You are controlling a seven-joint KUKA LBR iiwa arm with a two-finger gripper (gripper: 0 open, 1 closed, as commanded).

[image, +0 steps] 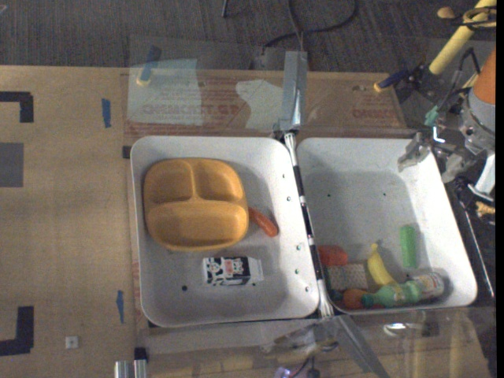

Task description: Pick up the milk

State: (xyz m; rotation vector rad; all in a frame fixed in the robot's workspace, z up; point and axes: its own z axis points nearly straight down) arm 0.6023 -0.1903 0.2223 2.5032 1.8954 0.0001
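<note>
smooth plastic over bare board
glossy white bins [157, 305] on a matt brown bench [63, 235]; printed paper-look milk carton [230, 271]; satin orange plastic tray [195, 203].

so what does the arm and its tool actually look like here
At the right edge, the arm is grey metal with an orange band higher up. Its tool is a small grey metal piece, with dark cables and a teal clip close behind it. Finer detail is too blurred to tell.

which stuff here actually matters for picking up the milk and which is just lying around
For the job:
milk carton, lying in the left bin
gripper, above the right bin's far corner

Just lying about:
orange divided plate
carrot
banana
green bottle
tomato
</note>
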